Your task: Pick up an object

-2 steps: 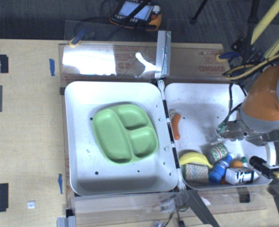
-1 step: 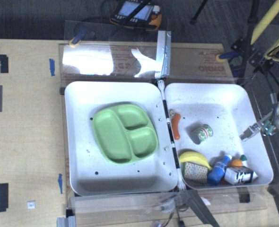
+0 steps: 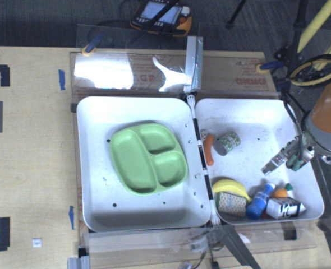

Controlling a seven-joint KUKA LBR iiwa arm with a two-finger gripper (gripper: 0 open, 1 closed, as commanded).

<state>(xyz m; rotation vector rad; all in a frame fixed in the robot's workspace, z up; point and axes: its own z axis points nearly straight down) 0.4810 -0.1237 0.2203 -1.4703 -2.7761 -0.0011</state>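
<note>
**Arm poised over right bin, nothing held**

The right bin (image 3: pixel 249 108) carries all the loose items: an orange carrot-like piece (image 3: pixel 209 149) and a small patterned can (image 3: pixel 228 142) near its left wall, then a crowded cluster along the near wall, namely a banana (image 3: pixel 231 187), a blue bottle (image 3: pixel 258 202), and a white-and-black container (image 3: pixel 285 208) lying on its side. That packing likely makes the cluster awkward to grasp; the can and carrot stand more apart. The left bin (image 3: pixel 92 116) holds a green divided plate (image 3: pixel 148 158), flat and central.

The arm enters from the right, orange band at the frame edge, wrist angled down-left. The gripper (image 3: pixel 275 162) hangs over bare bin floor, right of centre. Jaws: cannot tell whether apart or together; nothing seen between them.
</note>
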